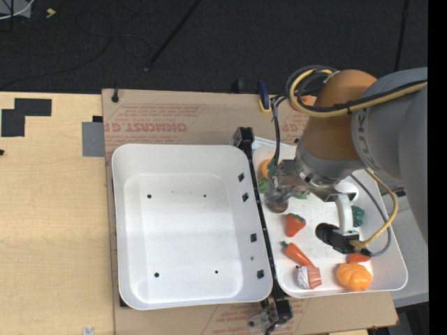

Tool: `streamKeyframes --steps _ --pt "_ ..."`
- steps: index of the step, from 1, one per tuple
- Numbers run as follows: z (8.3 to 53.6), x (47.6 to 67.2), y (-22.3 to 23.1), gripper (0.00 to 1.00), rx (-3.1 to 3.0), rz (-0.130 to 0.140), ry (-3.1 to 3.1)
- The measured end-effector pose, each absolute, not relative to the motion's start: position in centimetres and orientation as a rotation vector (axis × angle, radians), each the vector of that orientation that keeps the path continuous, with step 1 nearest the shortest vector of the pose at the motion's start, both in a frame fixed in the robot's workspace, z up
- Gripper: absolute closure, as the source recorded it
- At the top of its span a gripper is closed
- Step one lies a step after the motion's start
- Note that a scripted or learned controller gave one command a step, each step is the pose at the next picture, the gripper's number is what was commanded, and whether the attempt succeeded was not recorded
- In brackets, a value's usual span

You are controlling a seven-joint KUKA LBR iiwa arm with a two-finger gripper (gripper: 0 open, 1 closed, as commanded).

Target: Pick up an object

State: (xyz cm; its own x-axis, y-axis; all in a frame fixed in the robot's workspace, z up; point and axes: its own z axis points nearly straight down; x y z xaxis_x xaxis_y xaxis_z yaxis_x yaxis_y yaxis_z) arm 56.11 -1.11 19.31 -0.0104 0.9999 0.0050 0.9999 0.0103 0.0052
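Station: tabletop [49,208], pale wood, at frame left; cardboard sheet [167,121] beneath two shallow white bins.

Left bin [133,166]: centre of frame, bare floor with a few small dark marks.

Right bin [391,274]: right of centre, partly covered by the arm. Contents, as far as visible:
- strawberry-like red piece with green cap [295,223], middle of the bin;
- carrot-like orange-red piece [298,254], just below it;
- small pink-and-white item [308,278], near the lower rim;
- orange pumpkin-like piece [353,276], lower right corner;
- small red piece [357,258], just above the pumpkin;
- teal item [357,216], right of the arm's white fitting;
- orange and green scraps [265,175] by the upper left wall, half hidden.

Gripper [278,201]: low over the upper left part of the right bin, just above the strawberry piece in the frame. State of the fingers: cannot tell; tips merge into a dark blur. Nothing visibly held.

Step in hand, judged: descent or closing attempt on a candidate object near the bin's left wall; pick not yet confirmed.

Next move, judged: firm closure on one piece, wall avoided, then a straight lift clear of the rim. Risk: small rounded toys, likely to roll or slip aside.
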Motion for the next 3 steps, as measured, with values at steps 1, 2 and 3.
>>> streamKeyframes --steps 1,2,3 --pt "20.0 56.2 9.8 1.00 2.212 0.002 2.238" --pt "21.9 57.8 18.9 1.00 2.214 0.003 2.234" --pt "29.0 55.7 14.6 1.00 2.222 0.003 2.219"
